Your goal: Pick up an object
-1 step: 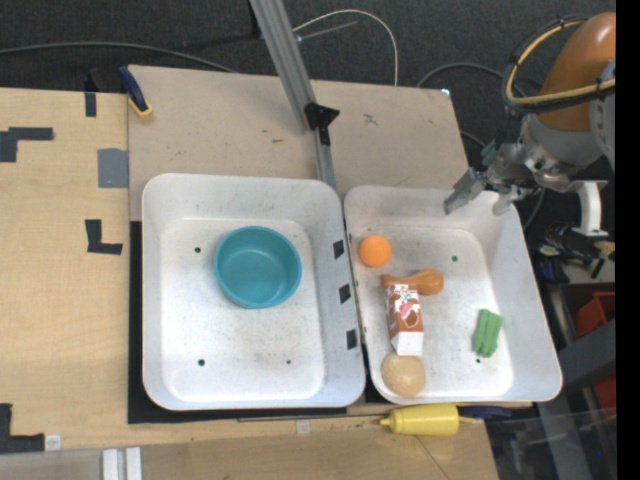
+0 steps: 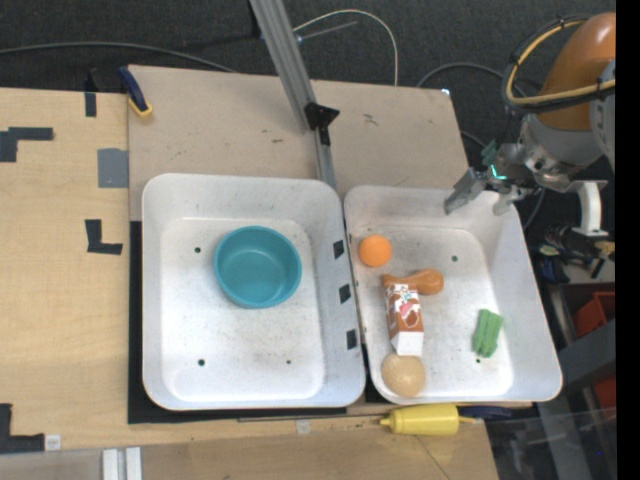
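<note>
Objects: orange ball (image 2: 375,251), small carton (image 2: 405,320), green piece (image 2: 487,332) and pale round thing (image 2: 403,375) lie in the right bin (image 2: 520,258).
Gripper (image 2: 478,192): hovers over that bin's far right corner, holding nothing; whether the fingers are open or closed, I cannot tell.
Left bin (image 2: 170,268): holds a teal bowl (image 2: 258,266).

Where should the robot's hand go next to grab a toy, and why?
Probably down and inward toward the orange ball. The gripper sits over the far rim of the right bin, holding nothing, and the ball is the nearest toy, lying apart from the others.
</note>
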Action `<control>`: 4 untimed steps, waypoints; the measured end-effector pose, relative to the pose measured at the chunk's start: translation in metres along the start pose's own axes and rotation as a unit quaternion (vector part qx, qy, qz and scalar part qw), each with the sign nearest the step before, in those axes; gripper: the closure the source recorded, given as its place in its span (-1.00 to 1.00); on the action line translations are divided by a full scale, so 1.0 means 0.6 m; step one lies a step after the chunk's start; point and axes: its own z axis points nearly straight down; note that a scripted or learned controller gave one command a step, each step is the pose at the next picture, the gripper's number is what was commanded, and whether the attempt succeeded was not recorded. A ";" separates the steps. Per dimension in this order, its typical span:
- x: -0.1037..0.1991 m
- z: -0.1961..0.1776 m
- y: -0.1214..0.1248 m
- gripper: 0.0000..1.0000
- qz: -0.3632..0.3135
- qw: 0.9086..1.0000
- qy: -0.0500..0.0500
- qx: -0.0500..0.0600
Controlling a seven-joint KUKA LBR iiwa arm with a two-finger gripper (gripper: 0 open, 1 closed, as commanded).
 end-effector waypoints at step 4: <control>-0.009 0.079 0.006 1.00 0.001 1.000 0.000 -0.003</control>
